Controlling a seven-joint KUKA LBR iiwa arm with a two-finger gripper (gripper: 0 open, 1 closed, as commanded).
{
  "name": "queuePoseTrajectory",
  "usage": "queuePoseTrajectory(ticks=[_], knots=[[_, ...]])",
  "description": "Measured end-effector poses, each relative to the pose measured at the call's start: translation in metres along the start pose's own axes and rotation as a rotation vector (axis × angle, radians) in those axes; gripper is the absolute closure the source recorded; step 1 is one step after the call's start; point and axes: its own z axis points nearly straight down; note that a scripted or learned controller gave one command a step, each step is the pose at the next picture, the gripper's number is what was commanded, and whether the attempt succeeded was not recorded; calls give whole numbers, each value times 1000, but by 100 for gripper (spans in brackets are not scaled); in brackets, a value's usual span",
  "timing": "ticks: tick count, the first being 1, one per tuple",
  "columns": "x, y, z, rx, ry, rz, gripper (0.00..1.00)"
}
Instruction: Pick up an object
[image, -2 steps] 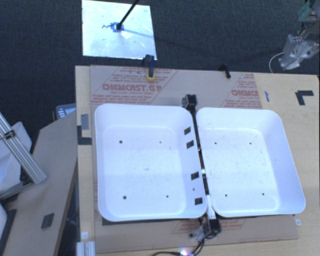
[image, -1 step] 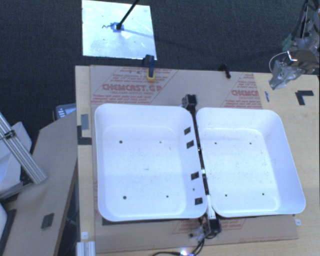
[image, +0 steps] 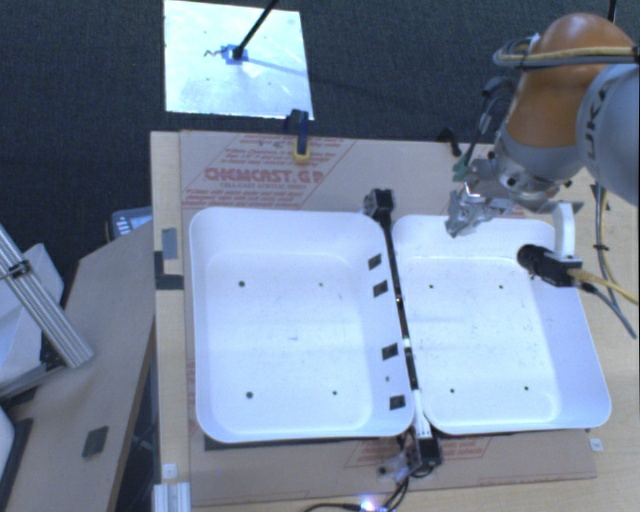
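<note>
Both bins (image: 290, 330) bare; jaws hang blurred over right bin's (image: 500, 340) rim.

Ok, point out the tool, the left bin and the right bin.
tool (image: 466, 217), camera view, midway at its tip above the right bin's far edge.
left bin (image: 290, 330), camera view, on its bare floor.
right bin (image: 490, 335), camera view, on its bare floor.

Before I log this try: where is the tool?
In the camera view, the tool sits upper right, over the back rim of the right bin, near the divider.
</note>
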Motion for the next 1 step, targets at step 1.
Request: queuePoseTrajectory(ticks=[1], knots=[[46, -2, -144, -30, -3, -3, 100]])
